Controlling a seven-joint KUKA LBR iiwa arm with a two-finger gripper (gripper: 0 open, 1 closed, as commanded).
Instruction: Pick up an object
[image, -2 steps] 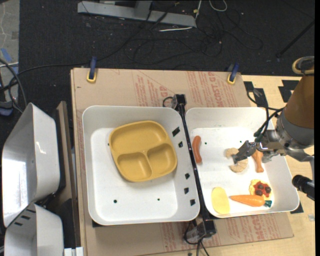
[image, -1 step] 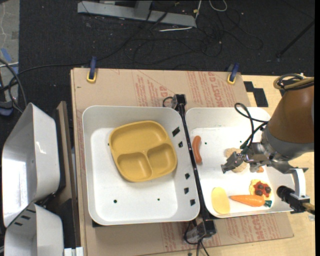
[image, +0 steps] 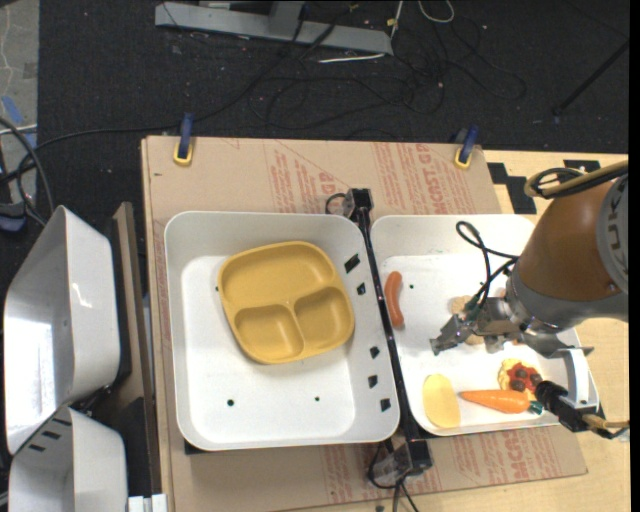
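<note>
The gripper (image: 450, 337) hangs low over the middle of the right bin (image: 425, 232), and whether its fingers are open or closed I cannot tell, since they are small and dark against the white floor; nothing can be seen held between them. The nearest candidates to pick are the sausage (image: 395, 299), lying lengthwise just beside the bin's left wall, the pale yellow slice (image: 441, 401) near the front edge, the carrot (image: 494, 401) just to its right, and a small pizza-like toy (image: 520, 376) partly under the wrist. A clean grasp likely means choosing one piece that lies apart from the others, such as the sausage, centring over its middle, closing across its narrow width, and going straight down so the fingers do not scrape the wall or nudge it away. The left bin (image: 190, 330) holds a yellow divided plate (image: 285, 299). Both bins sit on a cardboard sheet (image: 300, 170) clamped at the back, with cables on the dark floor beyond.
</note>
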